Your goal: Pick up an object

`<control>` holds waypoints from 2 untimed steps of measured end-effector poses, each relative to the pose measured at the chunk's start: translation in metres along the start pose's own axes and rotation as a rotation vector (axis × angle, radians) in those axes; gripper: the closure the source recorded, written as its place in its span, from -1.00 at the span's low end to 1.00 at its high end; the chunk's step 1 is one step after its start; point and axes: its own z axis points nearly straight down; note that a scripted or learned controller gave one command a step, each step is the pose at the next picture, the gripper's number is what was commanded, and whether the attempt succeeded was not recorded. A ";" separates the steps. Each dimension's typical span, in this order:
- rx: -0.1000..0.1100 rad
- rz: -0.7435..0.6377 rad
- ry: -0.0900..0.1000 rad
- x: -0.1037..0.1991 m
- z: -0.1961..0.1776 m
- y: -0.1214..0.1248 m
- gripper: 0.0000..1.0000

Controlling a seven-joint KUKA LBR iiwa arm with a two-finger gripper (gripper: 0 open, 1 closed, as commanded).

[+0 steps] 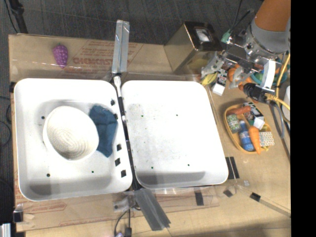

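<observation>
Right bin (173, 132) open; white dome (71, 132), blue cloth (104, 127) crowd left.

Both bins appeared to be smooth white plastic with a faint sheen; the right bin (173, 132) carried fine dark specks across its floor. In the left bin (29, 181), a pale domed object (71, 132) showed a ribbed, woven-looking matt surface, and touching its right side lay a blue cloth (104, 127), soft, creased and matt. The bench (148, 58) beyond the bins looked like matt brown board with printed lettering. Left of that lettering sat a purple object (60, 55) with a bumpy surface. Between the bins' far ends stood a metallic grey bar (120, 46).
</observation>
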 end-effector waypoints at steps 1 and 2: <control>-0.004 0.199 0.000 0.020 -0.093 0.021 -1.00; 0.000 0.016 0.000 0.008 -0.040 -0.005 -1.00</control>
